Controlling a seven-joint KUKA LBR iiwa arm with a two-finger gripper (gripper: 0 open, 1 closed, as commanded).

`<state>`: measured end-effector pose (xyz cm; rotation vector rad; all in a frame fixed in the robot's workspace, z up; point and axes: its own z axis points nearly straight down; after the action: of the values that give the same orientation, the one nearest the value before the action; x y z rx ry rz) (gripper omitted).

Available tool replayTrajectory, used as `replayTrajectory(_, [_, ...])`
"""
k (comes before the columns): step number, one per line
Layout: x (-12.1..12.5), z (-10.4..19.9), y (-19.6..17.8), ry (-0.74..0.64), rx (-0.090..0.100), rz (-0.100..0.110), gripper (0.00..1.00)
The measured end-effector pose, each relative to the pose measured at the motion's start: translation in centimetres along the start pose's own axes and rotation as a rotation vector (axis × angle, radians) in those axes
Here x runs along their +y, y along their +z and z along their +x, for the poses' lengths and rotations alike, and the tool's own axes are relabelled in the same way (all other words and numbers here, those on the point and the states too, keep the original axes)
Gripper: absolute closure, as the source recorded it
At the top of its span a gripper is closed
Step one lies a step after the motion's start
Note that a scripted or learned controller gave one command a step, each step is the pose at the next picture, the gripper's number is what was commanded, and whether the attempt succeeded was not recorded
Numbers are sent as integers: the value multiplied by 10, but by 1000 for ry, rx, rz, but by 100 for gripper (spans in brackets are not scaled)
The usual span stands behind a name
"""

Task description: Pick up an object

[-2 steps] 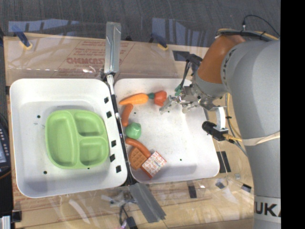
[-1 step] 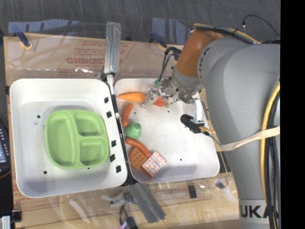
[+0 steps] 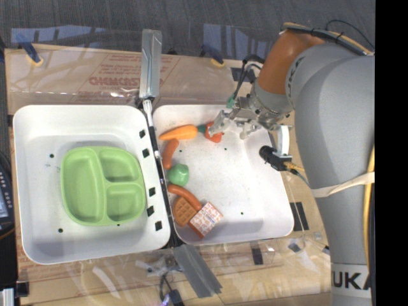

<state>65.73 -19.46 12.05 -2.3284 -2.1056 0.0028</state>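
Pincer [image 3: 223, 125] sits low in the right bin [image 3: 255, 190], near the bin's upper middle, with its pale metal fingers reaching leftward from the grey arm [image 3: 331, 107]. A small red-orange piece [image 3: 214, 134] lies right at the fingertips, touching or nearly so; whether it is actually between them is too small to make out, and I cannot tell if the fingers are apart or together.

Judging by this pose, the step in hand is the grasp itself, at the bottom of the reach. The next move calls for a firm close on the small piece and a straight lift clear of the bin wall, without dragging the carrot [image 3: 179, 132] that lies just to the left, its green tip beside the red piece.

The red-orange piece looks small, rounded and glossy, likely toy food, and light.

Further down the bin's left side lie a short orange sausage shape [image 3: 169, 153], a green ball-like toy [image 3: 179, 173], another orange stick [image 3: 179, 192], a waffle-patterned piece [image 3: 185, 210] and a speckled pink block [image 3: 206, 218]. The left bin [image 3: 32, 145] holds a green divided plate [image 3: 102, 185]. Both bins rest on the surface [image 3: 83, 75].
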Motion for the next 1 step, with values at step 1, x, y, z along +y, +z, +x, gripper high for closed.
replayTrajectory(1, [-10,68,32,53,-1,9,0])
